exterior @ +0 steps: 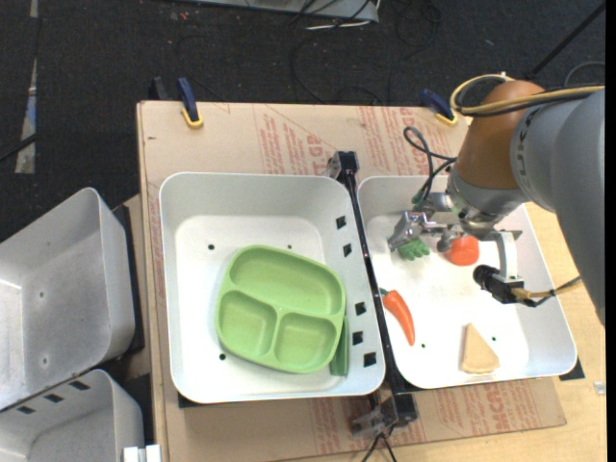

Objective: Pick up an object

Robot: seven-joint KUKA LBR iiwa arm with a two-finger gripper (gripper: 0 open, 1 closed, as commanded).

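Gripper [412, 229]: low in the far left part of the right bin, just above the small green lumpy plastic piece [414, 250]; whether it is spread or closed, I cannot tell from this slant, and nothing can be seen clamped in it

Likely target: the small green lumpy plastic piece on the bin floor, right under the tool and seemingly touching it; the round orange-red plastic fruit [463, 249] sits just beside, to its right

Risk, double contact: the two toys are close together, so a closing grip may catch the fruit's side and roll it away, or pinch neither cleanly

Risk, slip: the green piece looks low and uneven, so I judge a shallow grip could skid off its top and come up empty

Risk, wall: the tool works near the rim shared by the bins, and a nudge could push the piece against that wall, where it would be harder to straddle

Right shallow white plastic bin [544, 340]: besides those two, a slim orange-red plastic chilli pepper [399, 315] near the left wall and a pale tan wedge of toy cheese or bread [477, 350] near the front, both well apart from the tool

Left shallow white plastic bin [192, 205]: a light green plastic plate with three compartments [279, 308], lying flat towards the front right corner, with nothing in its compartments
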